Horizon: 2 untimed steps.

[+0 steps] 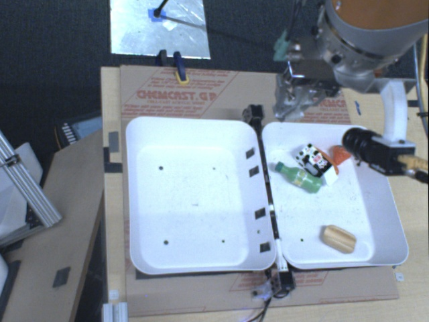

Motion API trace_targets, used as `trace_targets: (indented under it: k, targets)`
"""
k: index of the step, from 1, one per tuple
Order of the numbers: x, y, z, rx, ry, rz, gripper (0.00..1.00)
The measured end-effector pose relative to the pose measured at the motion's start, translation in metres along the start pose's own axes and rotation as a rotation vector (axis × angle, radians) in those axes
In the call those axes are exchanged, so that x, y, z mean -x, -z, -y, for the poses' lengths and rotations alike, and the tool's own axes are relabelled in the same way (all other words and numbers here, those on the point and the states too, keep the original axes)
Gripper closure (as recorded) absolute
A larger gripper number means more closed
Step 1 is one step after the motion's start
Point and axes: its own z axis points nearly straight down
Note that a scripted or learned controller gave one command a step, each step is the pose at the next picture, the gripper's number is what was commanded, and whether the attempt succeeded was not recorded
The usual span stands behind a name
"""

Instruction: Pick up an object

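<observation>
white plastic right bin (375,247) holds all the stock: green bottle (299,177) lying on its side near centre, black-and-white patterned block (312,158) touching it at 1 o'clock with an orange piece (340,155) just beyond, tan bread-like roll (338,239) apart at 5 o'clock. left bin (194,200) adjoins along the hinged middle. gripper (295,102) hangs above the right bin's 11 o'clock rim, carrying nothing visible; claw state cannot be told; probably poised before a descent.

Green bottle (299,178), tan block (338,238), white bins (194,247).
</observation>
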Motion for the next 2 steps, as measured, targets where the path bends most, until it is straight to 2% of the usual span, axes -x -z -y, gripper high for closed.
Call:
trace_targets:
  k: [1, 2]
  targets:
    - [0.024, -0.041, -0.072, -0.006, -0.008, 0.004, 1.00]
    - [0.077, -0.155, -0.050, -0.017, -0.011, 0.005, 1.00]
